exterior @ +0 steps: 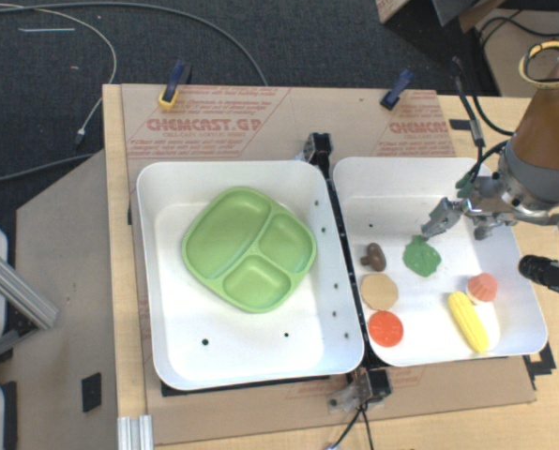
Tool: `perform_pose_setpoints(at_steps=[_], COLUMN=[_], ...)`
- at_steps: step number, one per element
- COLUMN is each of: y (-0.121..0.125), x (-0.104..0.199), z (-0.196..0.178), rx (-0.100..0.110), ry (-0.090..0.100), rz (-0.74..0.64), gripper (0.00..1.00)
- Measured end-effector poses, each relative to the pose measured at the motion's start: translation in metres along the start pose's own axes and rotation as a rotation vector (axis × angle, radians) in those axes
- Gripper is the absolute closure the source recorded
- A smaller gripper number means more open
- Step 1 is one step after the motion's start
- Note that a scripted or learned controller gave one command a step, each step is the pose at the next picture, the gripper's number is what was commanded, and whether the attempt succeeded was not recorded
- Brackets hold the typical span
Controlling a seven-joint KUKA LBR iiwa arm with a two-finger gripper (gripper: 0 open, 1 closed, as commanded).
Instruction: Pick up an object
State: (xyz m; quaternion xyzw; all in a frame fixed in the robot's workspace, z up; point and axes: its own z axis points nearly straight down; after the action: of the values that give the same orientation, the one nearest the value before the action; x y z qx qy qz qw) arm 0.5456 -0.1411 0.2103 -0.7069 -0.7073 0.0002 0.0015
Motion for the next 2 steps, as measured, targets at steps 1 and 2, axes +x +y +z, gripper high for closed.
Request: perform_pose_setpoints(at_steps=[1, 2], y=[0.006, 0.013], x=[-0.007, -0.015], z=[0.051, 0.103], rx=[0.004, 0.002], ry=[0.001, 0.0], rz=[0.001, 0.001], gripper=[0.0, 0.0])
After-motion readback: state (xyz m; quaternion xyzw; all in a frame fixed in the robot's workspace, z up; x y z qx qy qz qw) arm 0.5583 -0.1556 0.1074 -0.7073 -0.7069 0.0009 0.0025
